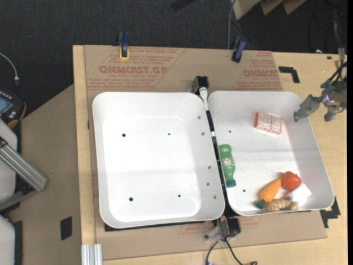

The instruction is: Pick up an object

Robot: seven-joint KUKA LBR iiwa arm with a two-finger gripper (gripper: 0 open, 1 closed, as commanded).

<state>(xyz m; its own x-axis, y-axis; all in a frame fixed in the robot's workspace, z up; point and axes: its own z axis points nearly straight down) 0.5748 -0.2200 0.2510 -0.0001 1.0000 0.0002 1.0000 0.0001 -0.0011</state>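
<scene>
In the camera view, the end effector (317,105) is seen at the far right rim of the right bin (317,148), hanging over the rim with nothing between its fingers; whether it is spread or closed cannot be told at this size.

Just to its left, inside the bin, a small card box (268,122) lies flat. It is judged light and stiff, but low, so it would have to be pinched across its short sides.

Further left and nearer the camera, a green bottle (225,164) lies along the bin's left wall. It looks smooth and rounded, likely to roll, and is best taken across its middle.

Well below the end effector, in the near corner, a carrot (270,190), a tomato (291,180) and a knobbly tan piece (281,205) are crowded together, touching. These are taken for light plastic toys, and a clean grip there is judged hard.

The left bin (105,148) stands well apart from the end effector on the bench (83,120).
</scene>
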